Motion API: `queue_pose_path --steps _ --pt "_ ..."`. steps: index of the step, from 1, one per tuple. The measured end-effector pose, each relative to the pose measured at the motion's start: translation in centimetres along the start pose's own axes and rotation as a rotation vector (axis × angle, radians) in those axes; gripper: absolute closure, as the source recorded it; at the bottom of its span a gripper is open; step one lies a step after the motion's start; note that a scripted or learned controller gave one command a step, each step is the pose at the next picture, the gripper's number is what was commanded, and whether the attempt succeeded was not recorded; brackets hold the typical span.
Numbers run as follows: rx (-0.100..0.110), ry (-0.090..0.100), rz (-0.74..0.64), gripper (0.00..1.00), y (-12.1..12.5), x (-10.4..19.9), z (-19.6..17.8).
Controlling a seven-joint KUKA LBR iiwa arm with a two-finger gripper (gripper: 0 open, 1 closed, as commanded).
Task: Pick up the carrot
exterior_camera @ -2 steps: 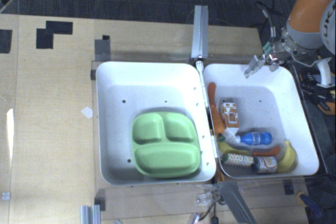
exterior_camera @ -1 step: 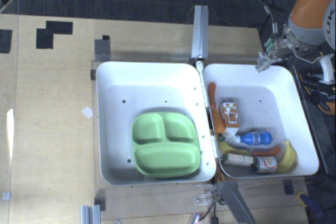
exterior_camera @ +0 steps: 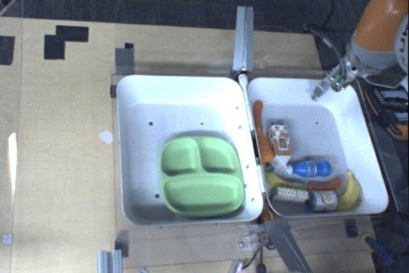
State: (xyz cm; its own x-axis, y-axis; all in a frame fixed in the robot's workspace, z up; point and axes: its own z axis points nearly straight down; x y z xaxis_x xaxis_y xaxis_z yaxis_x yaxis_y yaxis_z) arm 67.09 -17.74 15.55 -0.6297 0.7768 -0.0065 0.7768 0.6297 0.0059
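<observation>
At the bottom of the right bin (exterior_camera: 358, 112) lie a banana (exterior_camera: 351, 192), a can (exterior_camera: 323, 200) and a blue bottle (exterior_camera: 311, 169). Above them, the carrot (exterior_camera: 262, 134) lies lengthwise along that bin's left wall, beside a small carton (exterior_camera: 279, 138). The left bin (exterior_camera: 137, 112) carries a green divided tray (exterior_camera: 202, 174). At upper right, the claw (exterior_camera: 326, 87) hangs over the right bin's far corner, holding nothing; its spread cannot be told.

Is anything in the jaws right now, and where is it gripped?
Nothing is held. The gripper hangs over the right bin's far corner, apart from the carrot.
</observation>
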Motion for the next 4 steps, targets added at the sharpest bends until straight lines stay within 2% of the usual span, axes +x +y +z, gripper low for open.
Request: queue_pose_path --steps 1,2,3,4 --pt "0.000 0.000 0.000 0.00 0.0 0.0 0.0" --pt "0.006 0.001 0.242 0.00 0.3 0.7 6.0" --pt "-0.007 -0.013 0.240 1.00 0.7 0.6 4.8" --pt "0.000 0.000 0.207 1.00 2.0 2.5 6.7"
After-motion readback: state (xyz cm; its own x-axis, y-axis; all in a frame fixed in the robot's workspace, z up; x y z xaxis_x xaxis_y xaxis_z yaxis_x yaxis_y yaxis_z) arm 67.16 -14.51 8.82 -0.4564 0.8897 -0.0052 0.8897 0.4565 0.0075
